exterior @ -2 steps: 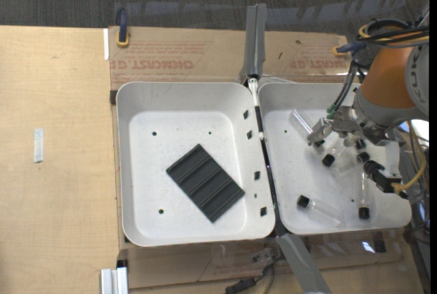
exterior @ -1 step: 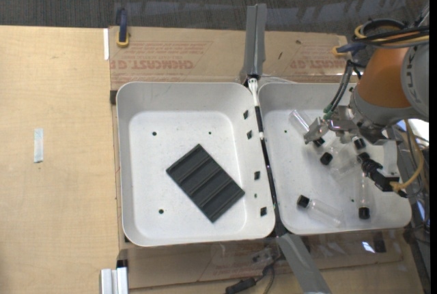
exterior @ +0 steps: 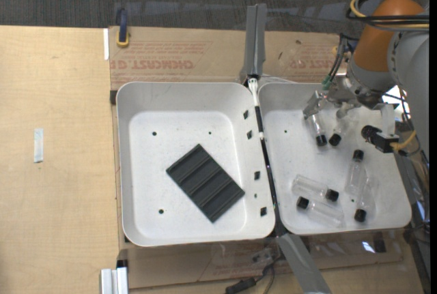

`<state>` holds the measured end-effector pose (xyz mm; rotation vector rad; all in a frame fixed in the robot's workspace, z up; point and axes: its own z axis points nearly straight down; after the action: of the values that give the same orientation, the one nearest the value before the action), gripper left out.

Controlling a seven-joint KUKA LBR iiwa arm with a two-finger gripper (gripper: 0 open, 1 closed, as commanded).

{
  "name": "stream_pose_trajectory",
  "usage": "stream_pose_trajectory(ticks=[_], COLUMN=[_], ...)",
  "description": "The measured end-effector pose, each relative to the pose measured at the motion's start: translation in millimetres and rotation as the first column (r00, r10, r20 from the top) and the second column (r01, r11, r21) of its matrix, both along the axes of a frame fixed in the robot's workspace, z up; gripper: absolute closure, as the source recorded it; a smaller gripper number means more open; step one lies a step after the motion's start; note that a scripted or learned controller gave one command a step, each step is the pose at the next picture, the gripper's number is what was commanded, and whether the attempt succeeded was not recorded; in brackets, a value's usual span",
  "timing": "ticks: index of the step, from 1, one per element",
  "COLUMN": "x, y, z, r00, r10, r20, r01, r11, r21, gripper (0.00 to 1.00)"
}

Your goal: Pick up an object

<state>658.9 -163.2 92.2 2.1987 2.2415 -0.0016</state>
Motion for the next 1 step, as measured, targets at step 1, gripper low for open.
stream_pose_trajectory(ticks=[1], x=[-67.5], y=[-4.1], z=[-0.4], r00=[1.0], r10=[0.031], r20=[-0.001], r01=[-0.031], r11=[1.0], r21=[0.002], gripper=[0.0])
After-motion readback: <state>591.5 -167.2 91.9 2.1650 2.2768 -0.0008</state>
